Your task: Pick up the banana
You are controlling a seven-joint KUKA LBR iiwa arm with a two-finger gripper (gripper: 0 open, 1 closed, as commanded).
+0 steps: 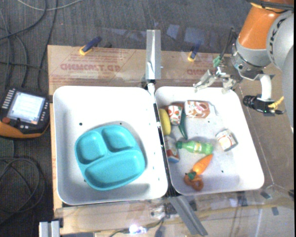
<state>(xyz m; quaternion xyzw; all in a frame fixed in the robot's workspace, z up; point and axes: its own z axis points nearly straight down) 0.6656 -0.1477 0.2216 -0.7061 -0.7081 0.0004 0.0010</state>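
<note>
Banana (pixel 164 121) lies against left wall of right bin (pixel 246 132), touching a small red-white carton (pixel 174 113), green bottle (pixel 194 146) just beside. Left bin (pixel 64 112) holds a blue divided plate (pixel 111 155). My gripper (pixel 215 79) hovers over the right bin's far rim, fingers spread, gripping nothing. Risk: wall and carton crowd the banana, so my fingers could hit them or slip off.

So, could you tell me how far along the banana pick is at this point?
Nothing looks done yet. The banana lies in the right bin, against its left wall beside a small carton. The gripper is open and holds nothing, up at the bin's far rim, apart from the banana. Reaching it, grasping and lifting are all left.
</note>
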